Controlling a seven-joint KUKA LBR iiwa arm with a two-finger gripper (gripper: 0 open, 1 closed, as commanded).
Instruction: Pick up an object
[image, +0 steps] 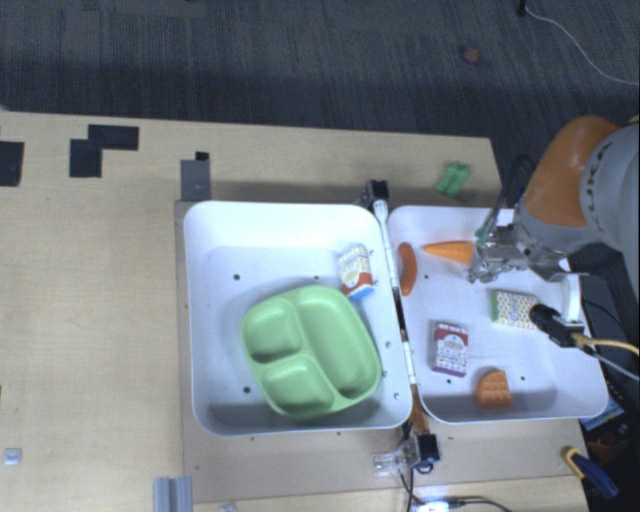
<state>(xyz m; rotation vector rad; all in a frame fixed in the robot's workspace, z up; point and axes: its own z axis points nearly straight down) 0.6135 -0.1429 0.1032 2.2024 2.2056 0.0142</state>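
My claw (487, 262) hangs over the right bin (590, 400), up near its far side. I cannot tell if it is spread or pressed together, and I see nothing held in it.

What could go wrong? The things here are small, and some sit close to each other. If I come down a little off, I think I could bump a thing and push it away and not get it at all.

Nearest the front of the bin is the small brown toy (492, 388), at about 6 o'clock from my claw and well apart from it. It sits close to the front wall, so I think the wall could get in my way.

Next is the red card box (451, 348), at about 7 o'clock. It lies flat, so my claw might slide over it.

Then comes the green dotted packet (514, 309), at about 5 o'clock and near my claw. It lies flat too.

Closest of all is the orange carrot (448, 252), just beside my claw at 9 o'clock. It looks round and could roll away if I pinch it wrong.

Past the carrot, at 9 o'clock, the red-orange oval (407, 268) lies by the wall between the two bins. That wall could block me.

Far off in the left bin (200, 320) are the green tray (310, 348) and a little carton (354, 270).
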